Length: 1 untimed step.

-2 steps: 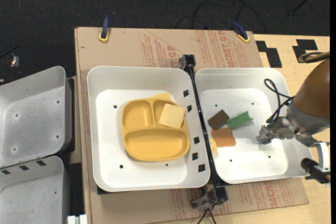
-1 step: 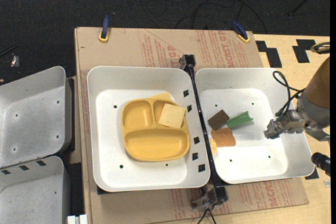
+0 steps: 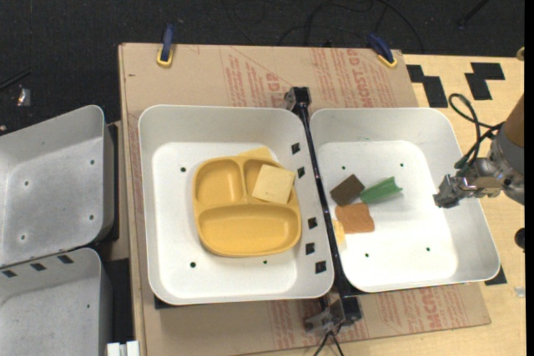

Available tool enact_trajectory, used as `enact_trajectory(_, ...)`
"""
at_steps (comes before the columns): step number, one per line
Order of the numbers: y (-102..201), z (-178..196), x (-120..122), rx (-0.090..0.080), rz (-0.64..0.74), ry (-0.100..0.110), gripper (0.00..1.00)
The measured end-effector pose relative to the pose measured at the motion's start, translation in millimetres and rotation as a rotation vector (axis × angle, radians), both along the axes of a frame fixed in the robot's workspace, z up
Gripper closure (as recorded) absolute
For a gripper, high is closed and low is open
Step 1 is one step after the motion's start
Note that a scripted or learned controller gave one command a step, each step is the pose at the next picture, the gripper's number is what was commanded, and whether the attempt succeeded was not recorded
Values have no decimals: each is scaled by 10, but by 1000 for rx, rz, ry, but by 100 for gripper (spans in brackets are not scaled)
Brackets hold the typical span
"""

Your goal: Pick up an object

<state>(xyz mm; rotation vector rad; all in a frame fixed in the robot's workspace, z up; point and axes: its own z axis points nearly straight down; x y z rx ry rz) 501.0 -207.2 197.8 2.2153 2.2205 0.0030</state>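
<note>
Jaws point(image 3: 445, 194) low over right bin point(image 3: 467, 263), near its right wall; whether wide or narrow, cannot tell. Holding nothing visible. Green block point(image 3: 381, 191) left of jaws, toward bin's centre, long axis pointing roughly at them. Brown block point(image 3: 346, 189) touching its far end, orange block point(image 3: 355, 218) just below.

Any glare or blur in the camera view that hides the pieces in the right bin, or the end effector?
Camera view: lighting is even, with soft shadows and no strong glare on the right bin; the brown block, green piece and orange block look sharp; the end effector at the bin's right rim is small and slightly soft, detail hard to read.
</note>
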Motion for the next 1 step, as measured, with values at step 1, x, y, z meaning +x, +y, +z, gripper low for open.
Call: enact_trajectory(1,573,108,178,3,6,2,100)
